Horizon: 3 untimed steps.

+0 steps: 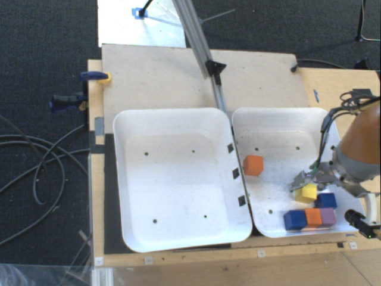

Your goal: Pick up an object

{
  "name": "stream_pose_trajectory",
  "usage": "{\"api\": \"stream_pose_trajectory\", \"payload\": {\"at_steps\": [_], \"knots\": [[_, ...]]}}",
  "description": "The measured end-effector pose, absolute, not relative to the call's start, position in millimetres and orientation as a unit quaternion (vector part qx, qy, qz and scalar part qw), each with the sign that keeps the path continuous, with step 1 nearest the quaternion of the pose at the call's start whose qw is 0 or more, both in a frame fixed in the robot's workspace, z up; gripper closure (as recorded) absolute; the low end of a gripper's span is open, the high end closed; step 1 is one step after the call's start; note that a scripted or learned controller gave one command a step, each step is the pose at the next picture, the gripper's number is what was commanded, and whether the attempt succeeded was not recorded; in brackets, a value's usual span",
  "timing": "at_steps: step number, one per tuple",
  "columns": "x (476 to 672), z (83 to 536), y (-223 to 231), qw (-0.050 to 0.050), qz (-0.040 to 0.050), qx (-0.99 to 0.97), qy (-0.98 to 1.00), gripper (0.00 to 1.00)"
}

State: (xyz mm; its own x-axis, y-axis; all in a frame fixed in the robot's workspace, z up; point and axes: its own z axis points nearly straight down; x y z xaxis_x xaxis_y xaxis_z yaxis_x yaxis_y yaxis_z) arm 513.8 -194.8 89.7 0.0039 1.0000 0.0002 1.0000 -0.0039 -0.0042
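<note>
Left of the gripper, alone on the right bin point(280, 119) floor: orange cube point(253, 165), well apart. Directly at the gripper point(305, 182): yellow cube point(308, 193), touching or just below its tip; grip state cannot be told. Beyond, at the near wall: blue cube point(294, 220), orange block point(314, 217), purple block point(328, 217), upper blue cube point(326, 201), clustered, touching

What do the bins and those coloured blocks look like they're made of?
Bins: likely thin moulded plastic, matte white, with rounded corners and lips. Blocks, such as the orange block and the yellow block: solid-coloured cubes, matte, possibly foam or painted wood; the view can't settle which.
</note>
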Motion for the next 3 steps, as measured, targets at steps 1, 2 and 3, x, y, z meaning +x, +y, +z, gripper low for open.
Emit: {"api": "stream_pose_trajectory", "payload": {"at_steps": [1, 2, 3], "knots": [[518.9, 101.4, -193.1, -0.002, -0.0013, -0.706, -0.708, 1.00], [518.8, 101.0, -192.9, -0.002, -0.0014, -0.706, -0.708, 0.00], [576.3, 90.7, -114.2, -0.002, -0.0025, -0.702, -0.712, 0.00]]}}
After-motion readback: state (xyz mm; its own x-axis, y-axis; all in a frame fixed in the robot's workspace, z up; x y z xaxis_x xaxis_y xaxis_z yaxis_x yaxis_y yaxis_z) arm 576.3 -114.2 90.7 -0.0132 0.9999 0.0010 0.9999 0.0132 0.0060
